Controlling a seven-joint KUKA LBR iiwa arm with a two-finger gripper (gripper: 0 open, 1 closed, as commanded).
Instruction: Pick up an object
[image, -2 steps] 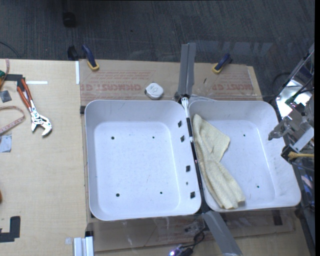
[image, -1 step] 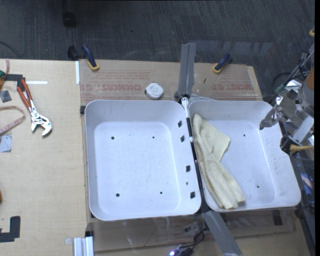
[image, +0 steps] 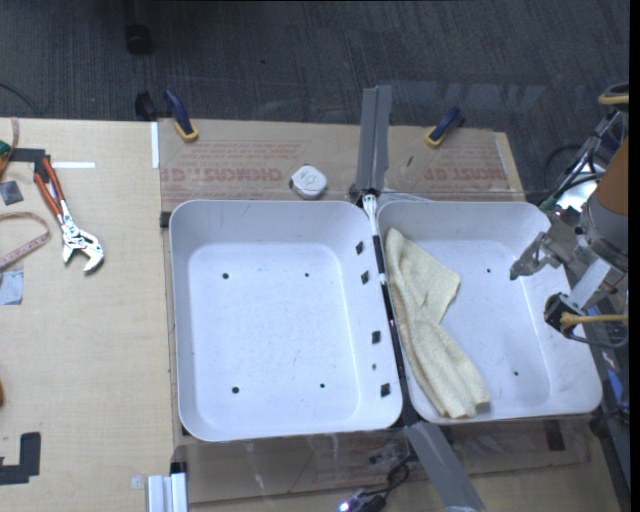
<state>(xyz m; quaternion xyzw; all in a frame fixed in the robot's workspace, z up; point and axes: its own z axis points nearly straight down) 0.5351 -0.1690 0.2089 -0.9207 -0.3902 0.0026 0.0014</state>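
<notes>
A cream-coloured towel (image: 428, 330) lies crumpled along the left side of the right bin (image: 520, 225), running from the back wall down to the front edge. My gripper (image: 540, 292) hangs over the right part of that bin, well to the right of the towel. Its two dark fingers (image: 522, 266) are spread apart and open, with nothing between them. The left bin (image: 270, 215) sits beside it.
A grey bar (image: 373, 140) and a black clip strip (image: 378, 300) divide the bins. Behind them lie a white round disc (image: 309, 181) and two clamps (image: 180, 117) (image: 443, 127). A wrench with red handles (image: 66, 222) rests on the bench at far left.
</notes>
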